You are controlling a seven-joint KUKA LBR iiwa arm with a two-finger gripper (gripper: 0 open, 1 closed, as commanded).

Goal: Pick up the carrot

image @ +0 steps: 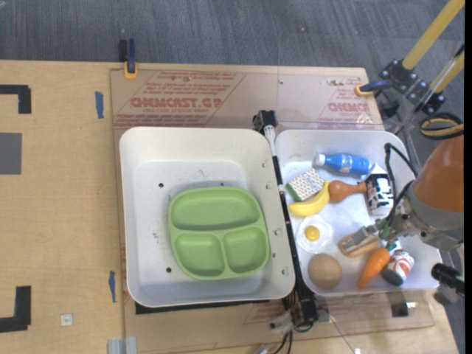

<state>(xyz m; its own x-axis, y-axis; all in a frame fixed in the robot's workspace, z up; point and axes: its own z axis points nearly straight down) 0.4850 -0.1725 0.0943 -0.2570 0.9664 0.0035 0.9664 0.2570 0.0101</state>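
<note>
The carrot (pixel 373 266) is orange and lies tilted near the front of the right bin (pixel 295 147), its tip pointing to the front left. My gripper (pixel 377 233) reaches in from the right and hangs just above and behind the carrot's thick end. A tan, oblong piece (pixel 358 243) lies right beside the gripper, and I cannot tell if the two are touching. Nothing shows the carrot lifted; it rests on the bin floor.
The right bin also holds a blue bottle (pixel 343 164), a banana (pixel 311 202), a brown gourd (pixel 341 190), a fried egg (pixel 313 234), a round brown ball (pixel 324 270) and a small red-and-white can (pixel 398 265) against the carrot. In the left bin sits a green divided plate (pixel 218 231).
</note>
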